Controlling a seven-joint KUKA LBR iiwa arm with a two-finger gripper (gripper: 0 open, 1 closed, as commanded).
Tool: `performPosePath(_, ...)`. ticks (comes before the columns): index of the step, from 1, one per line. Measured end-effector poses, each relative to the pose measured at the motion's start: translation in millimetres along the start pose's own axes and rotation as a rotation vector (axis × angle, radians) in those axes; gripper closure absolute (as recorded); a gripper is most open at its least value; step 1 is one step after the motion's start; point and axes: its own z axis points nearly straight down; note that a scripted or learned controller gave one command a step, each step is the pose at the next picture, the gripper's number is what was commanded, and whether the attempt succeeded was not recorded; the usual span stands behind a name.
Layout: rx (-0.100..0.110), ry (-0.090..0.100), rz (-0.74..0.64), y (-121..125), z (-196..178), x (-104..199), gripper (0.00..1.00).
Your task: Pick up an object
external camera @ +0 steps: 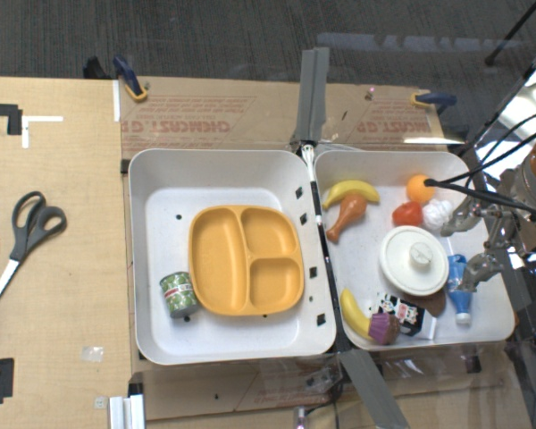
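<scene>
Rightward, end effector (475, 239) low over right bin (491, 329), near white lid (414, 259)

plate (247, 260) in left bin (152, 239), can (178, 294) beside

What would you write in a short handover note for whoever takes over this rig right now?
Pincer: at the right bin's far right edge, among the things there; grip unclear.
Right bin: two bananas, toy drumstick, orange, white lid, blue tube.
Left bin: yellow divided plate, green can.
Scissors lie on the bench.
Done: nothing visibly lifted.
Left: grasp and raise one thing.
</scene>
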Motion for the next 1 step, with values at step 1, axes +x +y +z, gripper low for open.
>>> performPosePath(1, 0.007, -0.012, 0.017, -42.8, 142.2, 13.6, 0.00)
